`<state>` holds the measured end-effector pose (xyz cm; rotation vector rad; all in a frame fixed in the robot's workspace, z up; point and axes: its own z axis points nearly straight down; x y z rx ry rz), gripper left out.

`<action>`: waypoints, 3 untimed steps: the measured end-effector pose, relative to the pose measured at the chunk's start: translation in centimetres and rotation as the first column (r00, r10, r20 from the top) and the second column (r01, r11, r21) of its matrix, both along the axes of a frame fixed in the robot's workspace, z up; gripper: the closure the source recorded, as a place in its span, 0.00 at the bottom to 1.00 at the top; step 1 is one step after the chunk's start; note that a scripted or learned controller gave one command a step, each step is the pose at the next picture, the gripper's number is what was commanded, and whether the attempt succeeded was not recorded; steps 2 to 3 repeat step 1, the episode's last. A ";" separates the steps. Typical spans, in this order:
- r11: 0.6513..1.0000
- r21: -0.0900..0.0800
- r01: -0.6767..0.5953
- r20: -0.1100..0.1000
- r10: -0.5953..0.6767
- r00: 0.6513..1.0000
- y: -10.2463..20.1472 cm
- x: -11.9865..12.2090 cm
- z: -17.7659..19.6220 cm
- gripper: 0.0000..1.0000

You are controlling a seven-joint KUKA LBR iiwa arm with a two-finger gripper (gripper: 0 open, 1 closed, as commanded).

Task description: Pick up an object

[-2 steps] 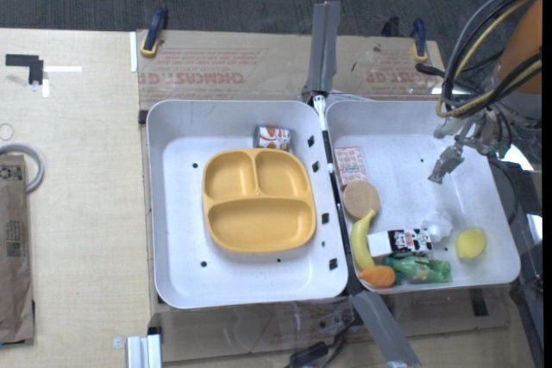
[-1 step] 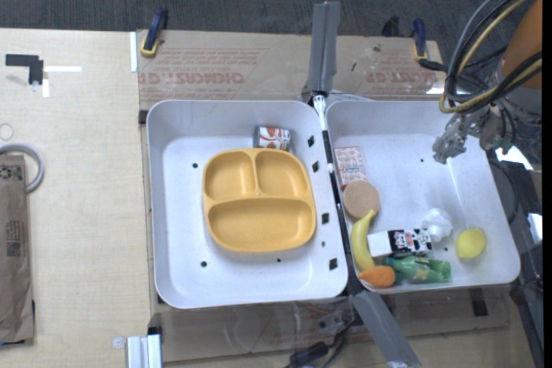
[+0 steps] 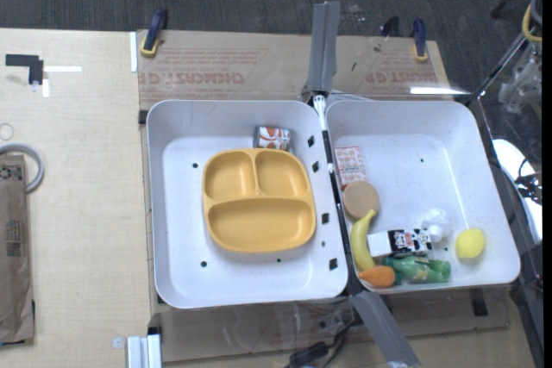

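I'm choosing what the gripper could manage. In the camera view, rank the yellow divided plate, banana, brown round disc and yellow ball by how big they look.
1. Yellow divided plate, by far the largest.
2. Banana.
3. Brown round disc, near the banana in area, so this order is unsure.
4. Yellow ball, smallest.

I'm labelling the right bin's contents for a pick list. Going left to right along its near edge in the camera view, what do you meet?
Banana → carrot → green packet → lemon. I left out the black-and-white item and the clear wrapper, which overlap the green packet's span.
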<state>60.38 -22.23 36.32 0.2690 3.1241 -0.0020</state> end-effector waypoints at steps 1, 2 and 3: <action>0.978 0.000 -0.211 -0.001 0.211 0.978 0.0 3.6 5.6 1.00; 0.978 0.000 -0.211 -0.001 0.211 0.978 0.0 3.6 5.6 1.00; 0.978 0.000 -0.211 -0.001 0.211 0.978 0.0 3.6 5.6 1.00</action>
